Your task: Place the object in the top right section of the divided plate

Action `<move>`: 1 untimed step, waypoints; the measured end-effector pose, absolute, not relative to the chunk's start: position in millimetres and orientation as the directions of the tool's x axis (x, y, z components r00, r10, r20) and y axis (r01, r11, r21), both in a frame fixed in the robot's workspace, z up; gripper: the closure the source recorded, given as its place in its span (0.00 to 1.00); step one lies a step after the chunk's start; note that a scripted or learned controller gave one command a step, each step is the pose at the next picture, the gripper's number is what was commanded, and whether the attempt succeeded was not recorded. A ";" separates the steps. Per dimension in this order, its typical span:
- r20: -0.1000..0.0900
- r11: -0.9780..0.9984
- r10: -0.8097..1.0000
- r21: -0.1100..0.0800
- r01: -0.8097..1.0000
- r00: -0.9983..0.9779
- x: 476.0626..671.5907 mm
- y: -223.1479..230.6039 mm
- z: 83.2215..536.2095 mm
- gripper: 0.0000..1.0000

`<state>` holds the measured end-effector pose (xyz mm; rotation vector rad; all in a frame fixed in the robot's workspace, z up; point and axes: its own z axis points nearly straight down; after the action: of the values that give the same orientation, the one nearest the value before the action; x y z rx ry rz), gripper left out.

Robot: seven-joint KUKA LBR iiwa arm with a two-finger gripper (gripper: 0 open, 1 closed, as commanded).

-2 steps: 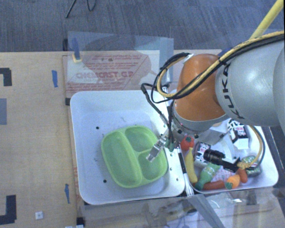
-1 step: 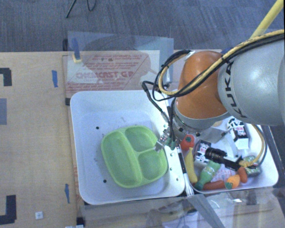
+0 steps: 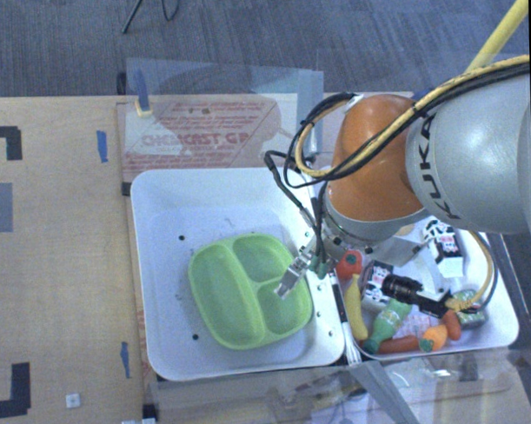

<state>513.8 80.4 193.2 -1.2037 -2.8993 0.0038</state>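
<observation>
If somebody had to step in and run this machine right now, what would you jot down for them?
Claw: over the right edge of the green divided plate in the left bin; whether it grips anything is unclear.
Plate: nothing visible in any of its sections.
Right bin: toy vegetables, a green bottle and other small items piled under the arm.
Done: nothing placed yet.
Left: get an object into the plate's top right section.

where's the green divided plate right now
The green divided plate lies in the left white bin, toward its front right corner, with the pincer at the plate's right edge.
</observation>
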 end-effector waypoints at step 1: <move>0.001 0.705 0.709 -0.003 0.709 -0.705 514.0 79.8 202.5 1.00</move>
<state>514.0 79.8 202.5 -1.2053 -2.8994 0.0039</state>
